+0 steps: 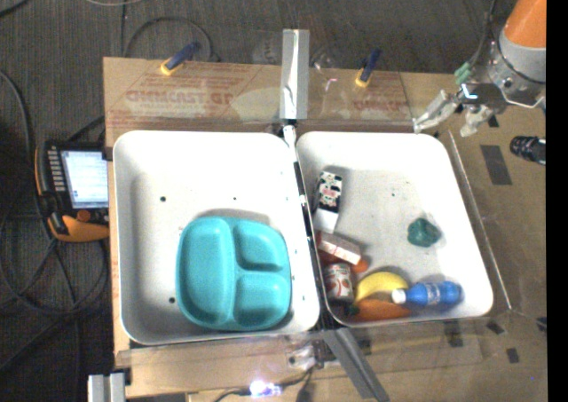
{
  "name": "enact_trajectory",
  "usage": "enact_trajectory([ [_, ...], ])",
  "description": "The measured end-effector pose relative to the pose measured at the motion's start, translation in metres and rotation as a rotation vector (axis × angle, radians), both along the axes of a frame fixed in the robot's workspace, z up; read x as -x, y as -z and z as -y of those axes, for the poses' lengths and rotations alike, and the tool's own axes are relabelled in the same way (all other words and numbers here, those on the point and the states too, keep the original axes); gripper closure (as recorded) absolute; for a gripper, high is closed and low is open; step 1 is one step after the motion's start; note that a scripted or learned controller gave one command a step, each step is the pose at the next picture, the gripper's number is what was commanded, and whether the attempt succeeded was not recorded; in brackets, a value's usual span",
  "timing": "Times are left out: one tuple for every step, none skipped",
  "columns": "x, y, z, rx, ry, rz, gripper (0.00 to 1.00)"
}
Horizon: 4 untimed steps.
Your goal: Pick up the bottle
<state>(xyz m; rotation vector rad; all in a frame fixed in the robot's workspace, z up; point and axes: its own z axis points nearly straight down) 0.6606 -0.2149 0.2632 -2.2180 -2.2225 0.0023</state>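
So starting over on the left, there's a handheld pendant (75,189) with a lit screen sitting off the bench at 9 o'clock. Next is the left bin (151,169), and in it a teal divided tray (235,273) parked toward the 5 o'clock corner.

Moving into the right bin (399,161): a small black-and-white carton (329,190) lies up near the bin's left wall at about 10 o'clock. Down at 7 o'clock there's a little pile, a red and white box (340,249), a can (337,280), a yellow banana-ish thing (380,285) and something orange (383,309) under it. The bottle (432,295), clear with a blue label, lies on its side at 6 o'clock, touching the yellow piece. A teal lump (424,232) sits alone at 3 o'clock.

The gripper (454,116) hovers outside the bin past its 1 o'clock corner, fingers spread, nothing between them, well apart from the bottle.
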Motion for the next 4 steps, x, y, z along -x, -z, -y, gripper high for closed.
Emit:
enact_trajectory([
  [0.063, 0.068, 0.009, 0.002, -0.038, -0.001, 0.00],
  [0.114, 0.108, 0.008, 0.001, -0.032, -0.001, 0.00],
  [0.125, 0.159, 0.001, -0.009, -0.008, -0.003, 0.00],
  [0.163, 0.168, 0.000, -0.002, -0.081, 0.031, 0.00],
])
